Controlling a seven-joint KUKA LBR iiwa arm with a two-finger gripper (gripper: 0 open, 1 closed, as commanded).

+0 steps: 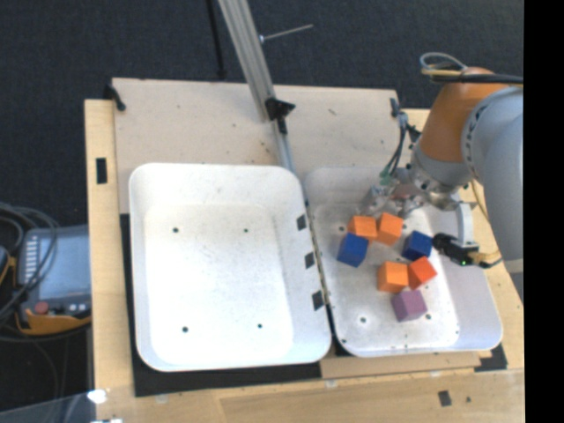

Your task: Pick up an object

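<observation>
Claw: seen at the far side of the right bin, low over the far edge of the block cluster; whether its fingers are apart or together cannot be told, since the wrist hides them.
Objects: seven blocks are gathered in the right bin: two orange blocks touching side by side just near of the claw, a blue block to their left and nearer, a second blue block to the right, an orange-and-red pair nearer still, and a purple block nearest of all.
Left bin: no blocks are seen in it.
Step in hand: judged to be the descent onto a block, most likely one of the two far orange ones.
Doing it well: a single block should be straddled squarely, with its flat faces met by the fingers; the touching neighbour is likely to be nudged or wedged.
Easier target: the purple block is less crowded.
Risk: a corner pinch may let the block slip.
</observation>
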